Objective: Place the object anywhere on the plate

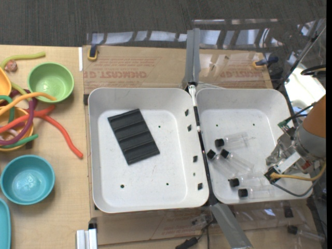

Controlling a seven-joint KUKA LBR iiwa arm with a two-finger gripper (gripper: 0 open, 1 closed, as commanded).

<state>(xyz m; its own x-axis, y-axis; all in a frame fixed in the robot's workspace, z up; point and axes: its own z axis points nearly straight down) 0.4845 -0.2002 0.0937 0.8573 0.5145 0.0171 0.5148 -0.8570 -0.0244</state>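
Note:
A black ribbed plate lies tilted in the left white bin. Several clear vials with black caps lie scattered in the right white bin: one near the middle, a second just below it, a third near the front wall. My gripper hangs over the right side of the right bin, to the right of the vials. I see no vial held in it.
On the wooden table to the left stand a green bowl, a teal bowl and a tangle of coloured cords. Cardboard lies behind the bins. A yellow cable trails from the gripper.

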